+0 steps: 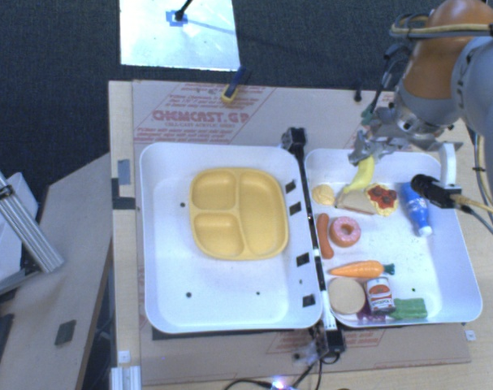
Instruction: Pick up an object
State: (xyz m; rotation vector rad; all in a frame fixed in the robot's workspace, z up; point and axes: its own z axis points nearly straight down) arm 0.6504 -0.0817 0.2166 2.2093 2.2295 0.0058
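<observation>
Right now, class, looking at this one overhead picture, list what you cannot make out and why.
- Fingers' grip on the banana: the gripper sits above its top end, masking contact.
- Label on the small can: too small to read.
- Green item at the right bin's front: too small to identify.
- Arm: cut off by the right edge.

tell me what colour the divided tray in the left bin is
Pale yellow. The divided tray lies in the left bin, plainest in the camera view.
</observation>
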